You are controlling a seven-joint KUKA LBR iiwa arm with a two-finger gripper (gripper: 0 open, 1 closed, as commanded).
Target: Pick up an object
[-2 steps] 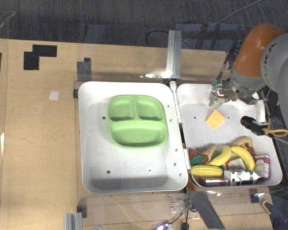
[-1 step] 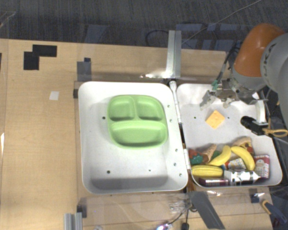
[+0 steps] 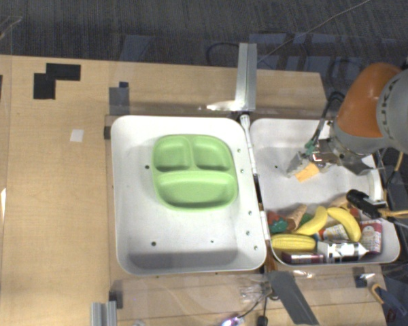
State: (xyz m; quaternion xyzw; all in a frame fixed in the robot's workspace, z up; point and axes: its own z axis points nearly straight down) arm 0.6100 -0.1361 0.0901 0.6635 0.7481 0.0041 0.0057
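The wooden tabletop [image 3: 47, 182] carries two white bins side by side. The left bin [image 3: 132, 250] holds a green divided plate [image 3: 192, 170], lying flat a little toward twelve o'clock of the bin's middle, well clear of every wall. The right bin [image 3: 279, 138] has its clutter heaped at the six o'clock end: a corn cob [image 3: 293, 242] along the near wall, two bananas [image 3: 330, 220] just above it, a small cone [image 3: 296, 215] at about nine o'clock of the bananas, and a marker-like tube [image 3: 340, 251] beside a red packet [image 3: 371, 236] toward four o'clock. The grey arm with its orange band [image 3: 362, 109] reaches in from three o'clock. Its claw [image 3: 308, 166] hangs above the bin's bare upper floor, pinching a small yellow block [image 3: 307, 173] at its tip, the block raised and well apart from the heap.
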